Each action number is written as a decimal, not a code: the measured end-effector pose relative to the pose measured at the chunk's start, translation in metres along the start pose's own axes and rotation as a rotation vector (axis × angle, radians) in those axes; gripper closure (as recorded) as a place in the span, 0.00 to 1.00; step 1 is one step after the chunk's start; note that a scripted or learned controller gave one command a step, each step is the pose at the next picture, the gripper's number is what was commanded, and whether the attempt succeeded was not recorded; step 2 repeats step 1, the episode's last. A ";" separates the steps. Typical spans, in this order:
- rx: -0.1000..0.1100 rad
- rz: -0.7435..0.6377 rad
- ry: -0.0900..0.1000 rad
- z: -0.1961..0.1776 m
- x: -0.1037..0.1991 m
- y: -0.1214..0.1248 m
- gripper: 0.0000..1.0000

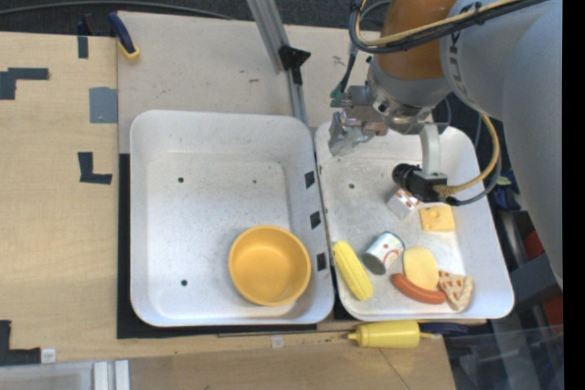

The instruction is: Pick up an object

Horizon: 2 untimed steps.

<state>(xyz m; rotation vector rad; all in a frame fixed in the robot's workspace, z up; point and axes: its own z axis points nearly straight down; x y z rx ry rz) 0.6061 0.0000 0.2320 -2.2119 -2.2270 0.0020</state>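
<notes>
Hovering at the far left corner of the right bin [475, 151], the hand [352, 134] is bare of any object; how wide it stands I cannot tell. Candidates cluster along that bin's near edge: corn cob [352, 269], can [385, 251], sausage [418, 289], pizza slice [456, 289], cheese cube [437, 218]. A yellow bowl [269, 265] sits in the left bin [183, 151].
</notes>
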 end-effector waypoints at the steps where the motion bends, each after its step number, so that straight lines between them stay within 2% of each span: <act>1: 0.001 -0.001 0.000 0.002 0.058 -0.024 1.00; 2: 0.001 -0.001 0.000 0.002 0.058 -0.024 1.00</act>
